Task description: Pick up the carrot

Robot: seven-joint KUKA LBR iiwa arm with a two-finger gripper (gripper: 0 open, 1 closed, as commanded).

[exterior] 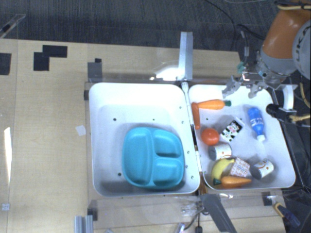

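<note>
In the right bin [286, 176], near its far left corner, the carrot [210, 105] was seen lying flat. The end effector [245, 87] was held spread wide above the far rim, just beside the carrot, with nothing gripped between its fingers.

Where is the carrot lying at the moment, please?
The carrot lies in the right bin, near its far edge, just above the tomato and below-left of the gripper.
</note>
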